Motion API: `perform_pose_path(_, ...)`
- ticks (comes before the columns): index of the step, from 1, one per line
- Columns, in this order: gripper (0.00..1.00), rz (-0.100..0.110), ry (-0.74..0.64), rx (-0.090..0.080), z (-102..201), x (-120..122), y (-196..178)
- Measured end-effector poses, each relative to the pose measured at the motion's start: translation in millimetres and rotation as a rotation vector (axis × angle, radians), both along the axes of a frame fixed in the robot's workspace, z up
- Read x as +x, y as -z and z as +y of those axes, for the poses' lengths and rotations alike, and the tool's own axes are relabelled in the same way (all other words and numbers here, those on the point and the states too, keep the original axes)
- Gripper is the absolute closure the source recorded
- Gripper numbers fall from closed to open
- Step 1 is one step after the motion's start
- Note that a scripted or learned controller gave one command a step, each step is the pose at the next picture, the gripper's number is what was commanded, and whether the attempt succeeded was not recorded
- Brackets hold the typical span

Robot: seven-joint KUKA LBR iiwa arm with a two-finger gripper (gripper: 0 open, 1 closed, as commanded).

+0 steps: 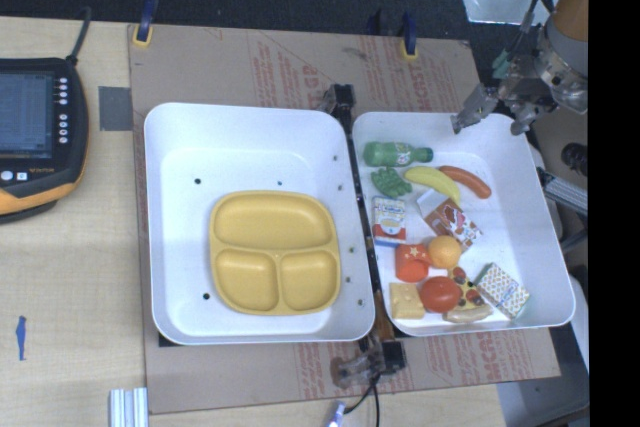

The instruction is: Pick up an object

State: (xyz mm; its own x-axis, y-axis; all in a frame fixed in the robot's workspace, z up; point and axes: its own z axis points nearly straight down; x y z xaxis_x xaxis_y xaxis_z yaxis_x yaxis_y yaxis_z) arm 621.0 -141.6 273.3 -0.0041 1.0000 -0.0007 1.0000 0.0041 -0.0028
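Gripper (492, 113): at the upper right, over the far rim of the right bin; two fingers splayed apart, one tip (462, 121) reaching left over the bin's back edge, the other (520, 123) nearer the arm. Nothing lies between the fingers and neither tip touches a toy.
Arm: grey wrist with cabling above the gripper, an orange patch at the frame's right edge.
Right bin (545, 225): white and shallow, holding all the small toys, which cluster along its left half and near edge.
Green bottle (396, 154): nearest to the gripper, lying on its side at the back left of the right bin, apart from the fingers.
Green leafy piece (391, 182): just below the bottle.
Banana (432, 180): lying at a slant beside the leafy piece, touching the hot dog.
Hot dog (467, 181): orange-red, just right of the banana.
Small carton (389, 220): white with red print, against the bin's left wall.
Red packet (452, 221): mid-bin, tilted, just above the orange ball.
Orange ball (443, 251): touching a red block (411, 262) on its left.
Tomato (438, 293): near the front edge, beside a yellow cheese wedge (405, 301).
Checked box (502, 290): front right of the pile, tilted.
Left bin (180, 215): white, holding a yellow divided plate (273, 250) with three compartments.
Bench: cardboard sheet under both bins; a handheld control pad (35, 140) on the wood at far left.
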Motion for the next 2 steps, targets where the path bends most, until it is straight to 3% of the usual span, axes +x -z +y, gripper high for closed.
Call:
perform_pose_path(1, 0.00, 0.001, -0.001, 0.000, -16.1, -23.9, 182.0)
perform_pose_path(2, 0.00, -0.002, 0.001, 0.002, 17.1, 35.8, 142.5)
